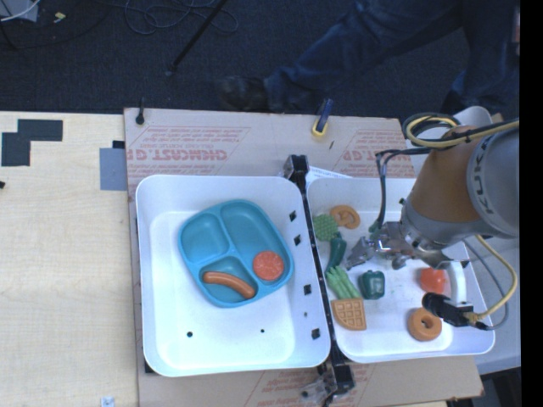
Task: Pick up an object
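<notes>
Reach step — gripper [366, 253] low in right bin [399, 339], finger state unclear; green pepper [372, 285] at its 6 o'clock — next: descend, close.

bench [59, 253], two white bins [161, 312] (side by side)

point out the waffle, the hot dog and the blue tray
waffle [349, 315]: camera view, middle of its grid face
hot dog [227, 284]: camera view, middle of the sausage
blue tray [225, 224]: camera view, floor of an upper compartment
</notes>
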